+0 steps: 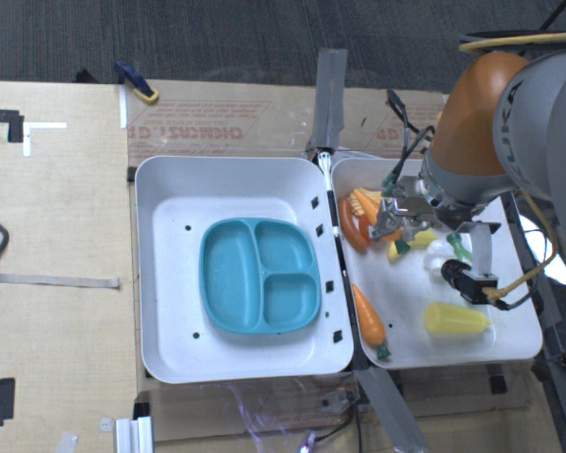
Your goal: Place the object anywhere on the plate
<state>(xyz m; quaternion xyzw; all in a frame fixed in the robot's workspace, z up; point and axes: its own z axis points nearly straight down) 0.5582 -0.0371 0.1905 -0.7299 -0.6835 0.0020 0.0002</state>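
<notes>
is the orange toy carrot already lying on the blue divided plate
No, the orange toy carrot lies in the right white bin, while the blue divided plate sits in the left white bin.

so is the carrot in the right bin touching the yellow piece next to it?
Apart. The camera view shows bare white bin floor between the carrot, lying along the right bin's left wall, and the yellow piece further right.
</notes>
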